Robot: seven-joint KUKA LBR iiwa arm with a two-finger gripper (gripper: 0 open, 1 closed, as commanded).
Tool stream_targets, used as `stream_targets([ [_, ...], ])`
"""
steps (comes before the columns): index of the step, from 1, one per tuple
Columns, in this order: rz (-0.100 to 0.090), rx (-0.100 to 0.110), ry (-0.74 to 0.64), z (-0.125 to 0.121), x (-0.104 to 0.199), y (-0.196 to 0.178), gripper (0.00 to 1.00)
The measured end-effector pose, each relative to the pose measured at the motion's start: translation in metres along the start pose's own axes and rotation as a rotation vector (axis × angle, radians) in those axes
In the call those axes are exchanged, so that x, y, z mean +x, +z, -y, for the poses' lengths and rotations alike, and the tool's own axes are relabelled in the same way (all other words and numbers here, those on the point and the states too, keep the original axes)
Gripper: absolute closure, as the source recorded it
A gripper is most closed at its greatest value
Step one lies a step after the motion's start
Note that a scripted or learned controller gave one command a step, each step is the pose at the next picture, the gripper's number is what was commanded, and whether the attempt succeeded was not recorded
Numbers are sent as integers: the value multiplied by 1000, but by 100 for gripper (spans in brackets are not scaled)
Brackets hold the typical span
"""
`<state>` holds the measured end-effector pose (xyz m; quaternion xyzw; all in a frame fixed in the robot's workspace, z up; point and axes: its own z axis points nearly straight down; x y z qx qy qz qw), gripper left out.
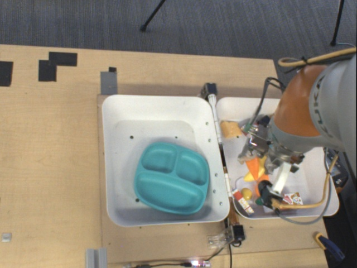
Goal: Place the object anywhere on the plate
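The arm's end effector, grip unreadable, hangs over clutter beside the teal plate.

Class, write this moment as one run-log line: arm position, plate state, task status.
arm: gripper down in right bin among small objects | plate: teal, left bin, nothing on it | task: object not yet placed

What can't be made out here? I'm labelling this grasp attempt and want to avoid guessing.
- Gripper, camera view: whether its fingers are open or shut, or hold anything; the wrist and clutter mask them.
- Right bin: its far side and much of its floor, covered by the arm.
- Small objects in the right bin: too small and jumbled to identify.
- Teal plate in the left bin: plain to see, nothing on it.
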<state>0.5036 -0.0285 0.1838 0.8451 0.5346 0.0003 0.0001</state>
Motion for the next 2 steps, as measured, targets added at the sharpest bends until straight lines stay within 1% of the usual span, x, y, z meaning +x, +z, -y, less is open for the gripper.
stream_targets([
  [1,0,1,186,19,68,-20,100],
  [2,0,1,185,19,67,-20,0],
])
